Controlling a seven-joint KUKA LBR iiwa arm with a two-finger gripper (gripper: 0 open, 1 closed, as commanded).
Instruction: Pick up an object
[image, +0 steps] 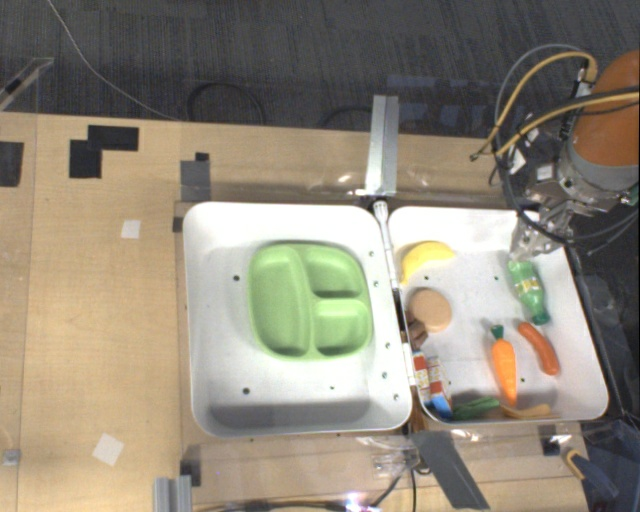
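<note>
My gripper (530, 243) hangs over the far right part of the right bin (590, 400), just above the top end of a green bottle (528, 290) that lies on the bin floor. The view does not settle whether it touches the bottle. Nearer the front lie an orange carrot (505, 368) and a red sausage (540, 348). A yellow fruit (426, 258) and a round brown item (431, 308) sit at the bin's left side.
The left bin (215, 400) holds a green divided plate (308, 300). Along the right bin's front edge lie a red and white box (428, 376), a blue item (440, 406), a dark green vegetable (478, 405) and a tan piece (528, 410). Cables loop above the wrist.
</note>
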